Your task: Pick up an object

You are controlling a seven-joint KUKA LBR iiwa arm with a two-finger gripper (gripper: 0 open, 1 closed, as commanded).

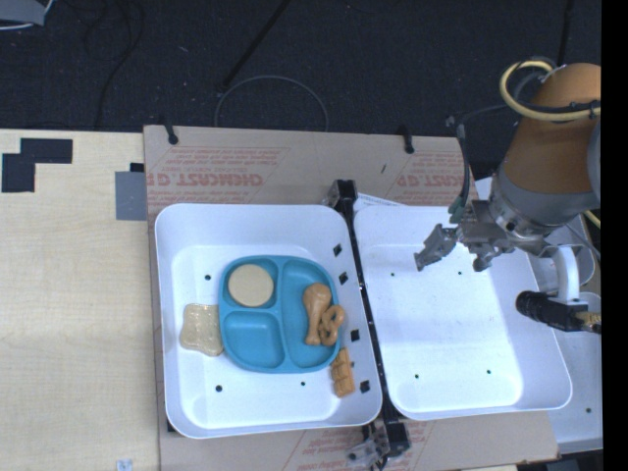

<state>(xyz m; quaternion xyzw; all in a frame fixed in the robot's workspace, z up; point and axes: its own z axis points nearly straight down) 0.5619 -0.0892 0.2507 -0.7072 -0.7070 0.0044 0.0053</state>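
A blue sectioned plate (257,346) lies in the left bin (196,229). On it rest a round tan cookie (250,285) and a brown pretzel-like piece (321,313). A pale bread slice (201,329) sits just left of the plate, and a small brown piece (341,372) lies at the plate's lower right corner. My gripper (457,251) hangs over the upper part of the right bin (461,381), well to the right of all these objects. Its fingers are spread apart with nothing between them.
A black divider (358,302) runs between the two bins. Both bins rest on a cardboard sheet (255,170). A black cylindrical part (551,309) sticks out over the right bin's right rim.
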